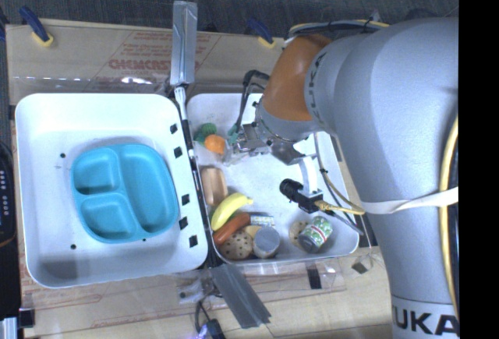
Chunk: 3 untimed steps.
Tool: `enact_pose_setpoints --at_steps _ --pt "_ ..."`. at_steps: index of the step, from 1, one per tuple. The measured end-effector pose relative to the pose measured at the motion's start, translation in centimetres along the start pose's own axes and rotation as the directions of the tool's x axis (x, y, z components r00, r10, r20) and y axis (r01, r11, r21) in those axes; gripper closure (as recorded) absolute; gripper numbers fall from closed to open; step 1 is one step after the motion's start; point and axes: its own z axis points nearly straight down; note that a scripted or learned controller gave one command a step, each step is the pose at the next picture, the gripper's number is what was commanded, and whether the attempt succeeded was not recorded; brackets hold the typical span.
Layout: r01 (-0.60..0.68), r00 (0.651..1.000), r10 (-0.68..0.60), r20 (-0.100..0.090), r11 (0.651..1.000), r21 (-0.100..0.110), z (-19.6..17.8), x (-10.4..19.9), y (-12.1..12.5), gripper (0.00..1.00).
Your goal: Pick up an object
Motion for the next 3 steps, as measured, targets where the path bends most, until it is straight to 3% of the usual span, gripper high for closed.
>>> enact_pose_setpoints --at_steps 1,2,3 --pt "-0.213 0.977 0.213 0.002 0.977 -0.008 -11.0 -0.2 -0.8 1.00" --pt "-0.123 0.992 0.123 0.001 0.992 -0.002 0.0 -1.2 -4.0 1.00" --pt "-0.165 0.986 0.165 0.002 0.986 -0.004 -0.1 -3.7 4.4 1.00"
